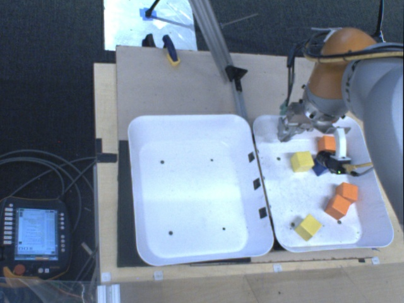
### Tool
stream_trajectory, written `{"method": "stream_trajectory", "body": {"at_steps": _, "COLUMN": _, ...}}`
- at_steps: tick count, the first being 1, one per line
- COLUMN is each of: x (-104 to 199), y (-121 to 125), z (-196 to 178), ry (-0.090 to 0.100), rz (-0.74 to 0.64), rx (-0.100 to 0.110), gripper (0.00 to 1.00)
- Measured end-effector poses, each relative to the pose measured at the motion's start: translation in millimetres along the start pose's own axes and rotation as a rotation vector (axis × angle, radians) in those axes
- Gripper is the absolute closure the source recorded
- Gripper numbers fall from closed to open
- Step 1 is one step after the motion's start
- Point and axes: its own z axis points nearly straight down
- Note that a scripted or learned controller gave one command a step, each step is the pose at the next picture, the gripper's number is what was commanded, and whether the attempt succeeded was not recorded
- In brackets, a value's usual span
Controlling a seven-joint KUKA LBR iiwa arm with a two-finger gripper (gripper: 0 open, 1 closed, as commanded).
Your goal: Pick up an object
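Nearest the bench's front edge, in the right-hand shallow white plastic bin (372, 229), lies a yellow cube (308, 226). Just beyond it sit two touching orange blocks (341, 200). Farther back are a second yellow cube (302, 161), a small dark blue piece (320, 166) and another orange block (326, 144). Farthest, the grey metal gripper (287, 131) hangs over the bin's back left corner; whether it is open or closed cannot be told. The left white bin (189, 188) lies alongside.

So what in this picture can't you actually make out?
- Gripper, camera view: the fingertips blur into the right bin wall, so open or shut is unclear.
- Orange block at the bin's top: partly covered by a white part of the arm.
- Dark blue item beside the yellow block: too small and partly hidden to identify.
- Teach pendant screen, lower left: text too small to read.
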Motion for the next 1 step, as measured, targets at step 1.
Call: {"method": "stream_trajectory", "body": {"at_steps": 1, "x": -5.0, "y": 7.7, "z": -63.4, "ry": 0.000, "rz": 0.001, "rx": -0.005, "gripper": 1.00}}
